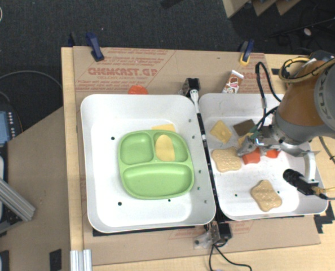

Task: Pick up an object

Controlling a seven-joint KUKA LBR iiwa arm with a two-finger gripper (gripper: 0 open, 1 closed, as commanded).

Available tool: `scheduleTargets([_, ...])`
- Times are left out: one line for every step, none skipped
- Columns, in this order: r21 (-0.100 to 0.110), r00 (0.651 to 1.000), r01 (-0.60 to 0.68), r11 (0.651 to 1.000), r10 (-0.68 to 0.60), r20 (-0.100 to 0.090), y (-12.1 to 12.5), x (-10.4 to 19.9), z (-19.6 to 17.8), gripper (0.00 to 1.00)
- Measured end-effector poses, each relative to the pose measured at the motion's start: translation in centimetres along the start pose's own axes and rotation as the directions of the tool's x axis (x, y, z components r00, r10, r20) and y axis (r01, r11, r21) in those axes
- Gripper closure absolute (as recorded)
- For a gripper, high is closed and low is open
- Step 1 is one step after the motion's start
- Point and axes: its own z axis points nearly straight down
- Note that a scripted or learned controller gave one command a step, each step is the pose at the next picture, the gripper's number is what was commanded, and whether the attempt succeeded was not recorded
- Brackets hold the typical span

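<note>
A: Camera view. L bin (100, 129)?

B: Holds green divided plate (154, 179), approx. centred. In its upper-right compartment, pale yellow piece (165, 148). Just behind plate's far rim, flat yellow bit (163, 127), partly hidden by the plate.

A: R bin (241, 203)?

B: Over the middle, gripper (252, 146), low, w/ arm (308, 109) reaching in from the right. Open or closed: can't tell, too small & blurred.

A: Objs near it?

B: Directly below the tip, red piece (251, 158), looks touching or nearly. Not seen clamped. Just to the right, second red bit (272, 153). Just behind, brown block (243, 127). Left of that, near the bin's L wall, yellow wedge (221, 131). Beside red piece on the left, tan cracker-like piece (228, 161); touching or apart, can't tell. Well apart toward the front edge, second tan piece (266, 195), lying flat.
</note>
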Motion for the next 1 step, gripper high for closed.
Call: scheduleTargets([-0.008,1.000,0.000,1.000,0.000,0.000,1.77,7.61,-12.62,1.00])
